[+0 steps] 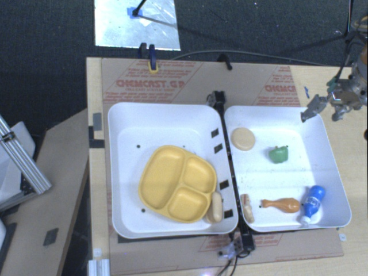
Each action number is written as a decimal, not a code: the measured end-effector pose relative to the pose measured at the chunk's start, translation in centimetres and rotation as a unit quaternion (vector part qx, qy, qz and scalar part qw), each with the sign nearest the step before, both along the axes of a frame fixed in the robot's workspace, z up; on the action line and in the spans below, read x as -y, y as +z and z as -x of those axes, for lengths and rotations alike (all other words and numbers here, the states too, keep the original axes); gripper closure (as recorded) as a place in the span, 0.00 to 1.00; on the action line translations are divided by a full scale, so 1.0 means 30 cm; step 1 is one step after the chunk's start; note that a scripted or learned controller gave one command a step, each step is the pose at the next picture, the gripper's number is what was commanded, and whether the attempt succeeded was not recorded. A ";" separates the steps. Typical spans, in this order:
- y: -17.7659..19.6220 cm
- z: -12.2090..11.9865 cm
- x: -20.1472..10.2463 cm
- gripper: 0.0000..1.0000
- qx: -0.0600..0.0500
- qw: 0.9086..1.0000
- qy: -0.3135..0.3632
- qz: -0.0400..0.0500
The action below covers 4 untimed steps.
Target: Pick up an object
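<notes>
Arm comes in at the right edge, upper part of the camera view, mostly cut off by the frame. Tool hangs high, its dark fingers splayed apart and pointing left and down. Nothing sits between them; wrist hardware above looks metallic grey.

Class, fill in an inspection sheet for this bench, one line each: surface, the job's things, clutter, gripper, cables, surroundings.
Surface: two white bins, left bin and right bin, side by side on a board with red lettering.
Job's things: right bin holds a tan disc, green piece, orange drumstick shape, blue bottle and a small tan piece by the divider. Left bin holds a yellow tray with a beige roll at its edge.
Clutter: nothing seen.
Gripper: gripper above the right bin's far right corner, holding nothing.
Cables: a dark cable along the bench's far edge.
Surroundings: a shiny sheet on dark floor.
</notes>
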<state>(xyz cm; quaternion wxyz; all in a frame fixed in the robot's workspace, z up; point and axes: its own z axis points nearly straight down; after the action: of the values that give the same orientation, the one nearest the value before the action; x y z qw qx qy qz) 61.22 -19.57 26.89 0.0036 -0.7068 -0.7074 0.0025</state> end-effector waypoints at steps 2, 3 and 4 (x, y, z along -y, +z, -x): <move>-0.182 -0.018 -0.017 0.00 0.003 1.000 0.001 0.001; -0.336 -0.003 0.003 0.00 0.004 1.000 0.000 0.001; -0.531 -0.024 -0.017 0.00 0.004 1.000 0.002 0.001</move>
<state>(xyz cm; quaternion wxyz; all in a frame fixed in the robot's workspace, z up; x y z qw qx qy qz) 61.94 -19.06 10.95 0.0006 -0.7053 -0.7089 0.0003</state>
